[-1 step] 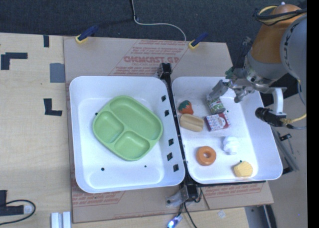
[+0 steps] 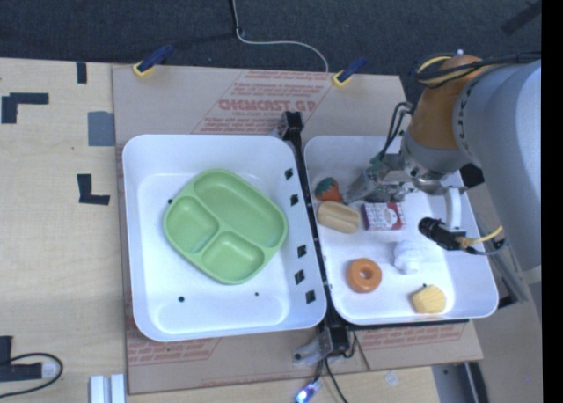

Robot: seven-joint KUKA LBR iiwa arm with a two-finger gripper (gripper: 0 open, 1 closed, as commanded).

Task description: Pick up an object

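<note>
None of the objects is lifted yet: the pincer (image 2: 374, 183) sits low in the right white bin (image 2: 479, 300), beside the red-and-white packet (image 2: 383, 216); its grip cannot be told.

Red print runs across the cardboard sheet (image 2: 264, 102) under the two bins, in the upper middle of the frame. It lies slanted and partly upside down, in several lines, with the largest line of capital letters nearest the bins; the letters are too blurred to read with any certainty. The small red-and-white packet (image 2: 382, 216) in the right bin (image 2: 475, 300) carries markings, but they are too small to make out.
</note>
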